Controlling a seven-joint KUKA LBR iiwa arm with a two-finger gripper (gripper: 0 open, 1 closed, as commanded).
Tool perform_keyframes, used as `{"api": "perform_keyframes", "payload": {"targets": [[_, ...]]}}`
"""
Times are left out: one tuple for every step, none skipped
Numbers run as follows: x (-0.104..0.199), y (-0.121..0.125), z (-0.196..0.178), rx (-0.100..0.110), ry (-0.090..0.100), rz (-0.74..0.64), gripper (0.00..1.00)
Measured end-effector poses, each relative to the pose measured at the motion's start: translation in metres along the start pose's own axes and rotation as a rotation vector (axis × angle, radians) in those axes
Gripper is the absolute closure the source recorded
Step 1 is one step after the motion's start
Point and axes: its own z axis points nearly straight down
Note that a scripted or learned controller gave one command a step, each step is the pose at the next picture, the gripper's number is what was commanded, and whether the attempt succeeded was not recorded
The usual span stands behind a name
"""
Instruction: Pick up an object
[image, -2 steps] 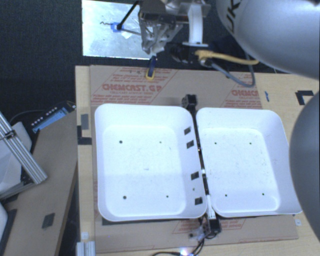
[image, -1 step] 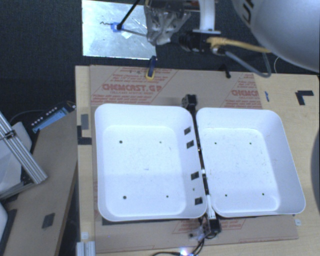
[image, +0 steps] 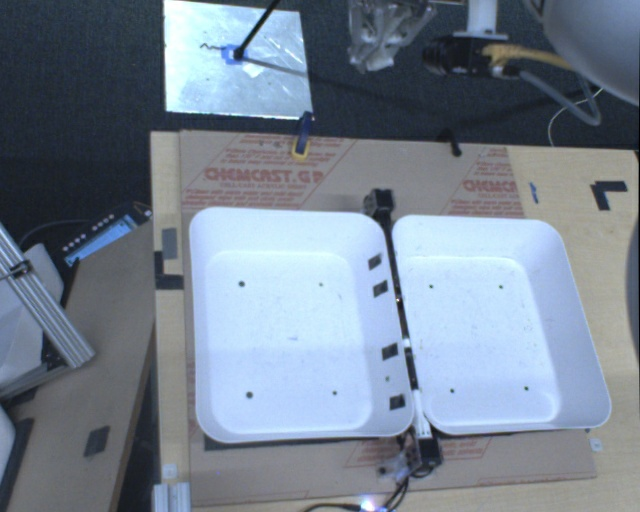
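End effector (image: 385, 35) hangs well beyond the far rim of the left bin (image: 290, 330), off the desk (image: 610, 165) and over dark floor. It is blurred, so apart or together: cannot tell. Nothing is visibly clamped in it. Grey arm (image: 600, 40) sits further right of it, with a yellow cable (image: 530, 60) running along the wrist.

Pick target: cannot tell which object it is or where it lies relative to the end effector.

Left bin is shallow and white, with small dark dots on its floor. Right bin (image: 490, 330) touches the left bin's right rim. Black clips (image: 380, 290) run down that shared seam. Both bins rest on a brown sheet (image: 270, 170) printed CHEMCAST GP, which shows past the left bin's far edge. A yellow and blue clamp (image: 300, 140) grips the sheet's far edge, just beyond the left bin. A shiny metal plate (image: 235, 60) lies on the floor further beyond. A silver aluminium rail (image: 40, 310) slants left of the left bin, well apart.
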Motion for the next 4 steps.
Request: {"api": "perform_keyframes", "payload": {"targets": [[0.060,-0.004,0.196,0.016,-0.001,-0.012,1.00],[0.064,-0.001,0.070,-0.011,0.007,-0.011,1.00],[0.064,-0.019,0.084,0.003,0.002,-0.010,1.00],[0.065,-0.001,0.065,-0.002,0.003,-0.010,1.00]]}}
